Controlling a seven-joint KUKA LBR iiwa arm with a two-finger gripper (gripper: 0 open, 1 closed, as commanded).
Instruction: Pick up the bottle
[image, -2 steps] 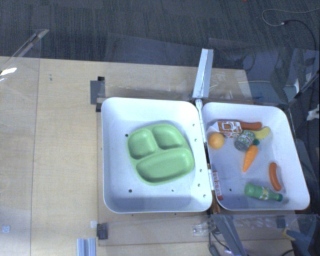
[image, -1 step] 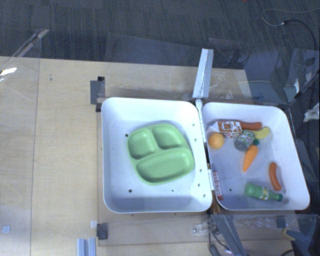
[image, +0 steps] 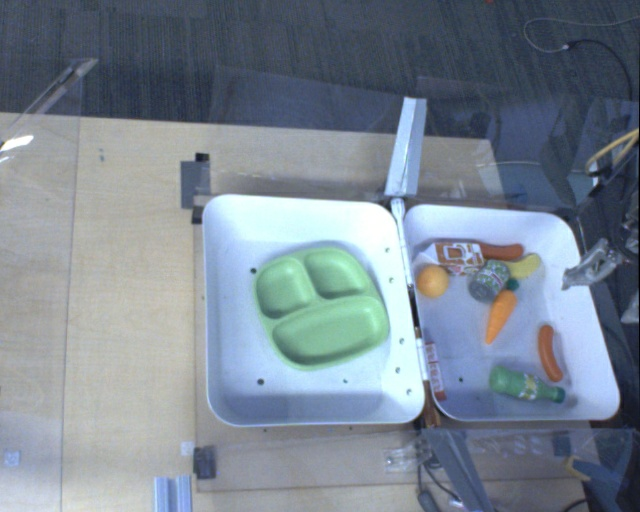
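The bottle (image: 525, 386) is green with a yellow label and cap. It lies on its side near the front edge of the right bin (image: 600, 400). My gripper (image: 588, 267) is a small grey shape at the right bin's far right rim, well behind and to the right of the bottle. It touches none of the objects.
The right bin also holds an orange (image: 433, 282), a snack packet (image: 461, 256), a tin can (image: 487, 283), a carrot (image: 499, 314), two sausages (image: 550, 353) and a yellow piece (image: 526, 266). In the left bin (image: 230, 300) sits a green divided plate (image: 320, 305).
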